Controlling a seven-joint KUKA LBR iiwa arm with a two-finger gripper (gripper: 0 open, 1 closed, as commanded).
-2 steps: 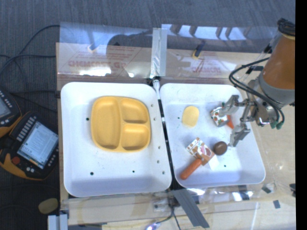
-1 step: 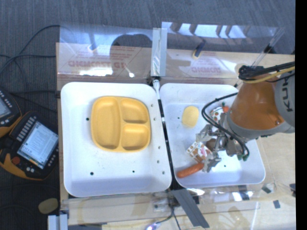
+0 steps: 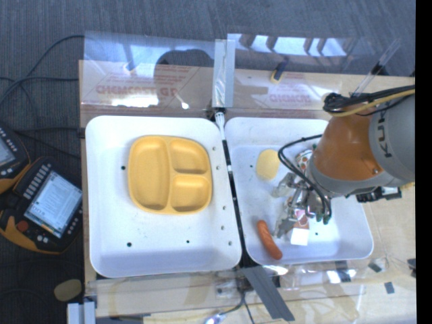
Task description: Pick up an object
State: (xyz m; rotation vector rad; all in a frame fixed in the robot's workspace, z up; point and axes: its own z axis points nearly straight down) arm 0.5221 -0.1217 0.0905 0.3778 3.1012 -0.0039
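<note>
I see three things in the right bin (image 3: 351,248): an orange sausage-shaped piece (image 3: 268,239) near the front edge, a pale yellow rounded object (image 3: 268,164) toward the back left, and a small white block (image 3: 300,237) under the arm. My tool (image 3: 297,214) hangs low just above that block, between the sausage and the bin's middle; whether it grips anything I cannot tell. The left bin (image 3: 108,235) carries a yellow divided tray (image 3: 170,173).
</note>
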